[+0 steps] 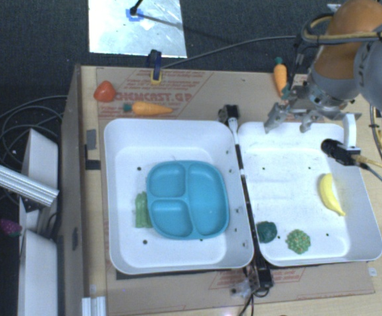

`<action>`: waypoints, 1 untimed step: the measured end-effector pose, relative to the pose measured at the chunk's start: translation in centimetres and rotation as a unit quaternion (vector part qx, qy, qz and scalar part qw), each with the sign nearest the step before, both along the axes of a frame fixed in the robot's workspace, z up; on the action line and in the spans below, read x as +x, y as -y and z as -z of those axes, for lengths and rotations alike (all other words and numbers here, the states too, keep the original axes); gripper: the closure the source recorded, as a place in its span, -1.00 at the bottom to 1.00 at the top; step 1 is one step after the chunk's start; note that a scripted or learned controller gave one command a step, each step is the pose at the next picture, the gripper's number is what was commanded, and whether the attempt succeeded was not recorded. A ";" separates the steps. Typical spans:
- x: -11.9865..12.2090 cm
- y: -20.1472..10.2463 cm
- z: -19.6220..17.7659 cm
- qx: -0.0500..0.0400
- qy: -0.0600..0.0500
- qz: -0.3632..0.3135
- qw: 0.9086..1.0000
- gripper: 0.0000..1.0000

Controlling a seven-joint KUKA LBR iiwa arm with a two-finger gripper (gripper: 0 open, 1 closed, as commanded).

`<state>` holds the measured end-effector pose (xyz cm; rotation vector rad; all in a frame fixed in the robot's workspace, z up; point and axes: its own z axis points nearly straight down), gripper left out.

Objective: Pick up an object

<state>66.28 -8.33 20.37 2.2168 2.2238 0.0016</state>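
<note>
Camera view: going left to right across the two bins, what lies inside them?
Green piece → blue divided plate → dark teal lump → green broccoli-like piece → banana.

banana [330, 194] | yellow, curved | lying flat | right bin, right side

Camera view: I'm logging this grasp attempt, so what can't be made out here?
- Hand: fingers spread with nothing between them; their height over the right bin is unclear from this slant.
- Green piece: tucked beside the blue tray, too small to identify.
- Arm: cut off by the right edge.
</note>
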 end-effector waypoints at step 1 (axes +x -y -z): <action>0.2 5.0 7.3 0.000 -0.002 0.001 1.000 -1.00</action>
